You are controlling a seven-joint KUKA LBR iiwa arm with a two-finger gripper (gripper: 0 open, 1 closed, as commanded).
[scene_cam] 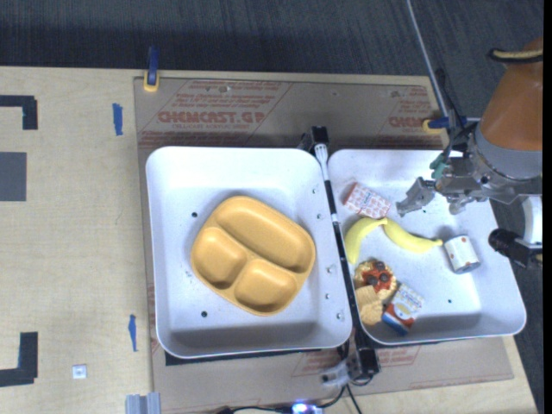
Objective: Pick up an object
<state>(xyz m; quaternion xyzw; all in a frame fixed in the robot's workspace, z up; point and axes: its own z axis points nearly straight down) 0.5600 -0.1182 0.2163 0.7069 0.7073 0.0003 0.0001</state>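
Currently, two shallow white bins are seen side by side on the wooden surface (69, 257), over a sheet of printed cardboard (259, 115). The left bin (172, 179) is occupied by a yellow three-compartment tray (252, 254), lying flat near its centre. The right bin (500, 313) holds several small items. A banana (392, 234) is located in the middle-left part of this bin, curved, with one end pointing down toward the bin divider. A small red-and-white patterned packet (366, 200) is noted just above the banana, near the upper left of that bin. A small white cylindrical container with a red label (461, 254) lies just right of the banana's right tip. A cluster of small items (377, 285), including a round piece with red and dark markings and tan pieces, is found below the banana, and a small red, white and blue box (401, 310) lies beside it at the lower edge.

The arm enters from the right of the frame, its orange band (517, 102) visible at upper right. The end effector (423, 198) is positioned over the upper part of the right bin, above the banana and right of the packet. Whether it is spread or pressed together cannot be told; nothing is seen gripped in it.
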